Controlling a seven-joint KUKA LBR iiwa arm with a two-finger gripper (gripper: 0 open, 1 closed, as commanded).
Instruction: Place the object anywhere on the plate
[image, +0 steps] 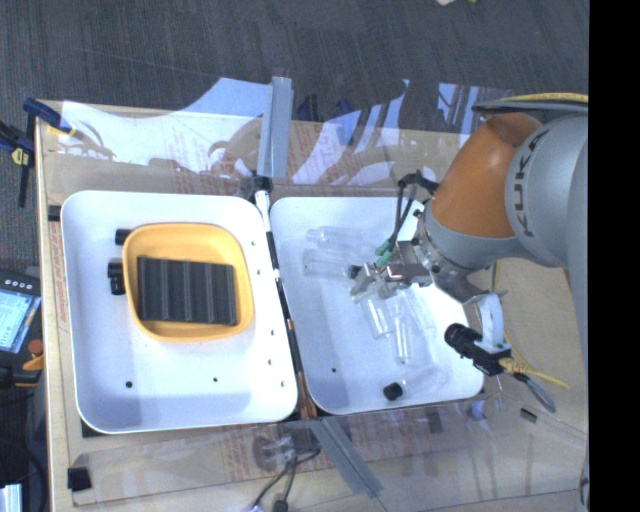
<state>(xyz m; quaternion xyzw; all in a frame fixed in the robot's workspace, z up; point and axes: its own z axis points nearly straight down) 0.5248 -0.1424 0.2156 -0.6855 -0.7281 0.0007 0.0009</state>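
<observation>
So the yellow rounded plate with the dark ribbed centre (186, 281) sits in the left white bin (90, 380), and that's the drop target. The arm's two-finger gripper (385, 272) is over the right white bin (330, 385), hanging low above a bunch of clear plastic pieces (385, 315) that look like small tubes or bottles. My guess is 1 of those is the object to move, since the gripper is parked right on top of them. They're see-through on a white floor, so I can't say which piece is which, or whether anything sits between the fingers; can't tell if the hand is clenched or released either.

Other stuff: a small black cap-like thing (393, 391) near the right bin's front edge, well apart from the gripper. The raised rims where the 2 bins meet (278, 300) stand between the pile and the plate, so a carry would need to clear that.
</observation>
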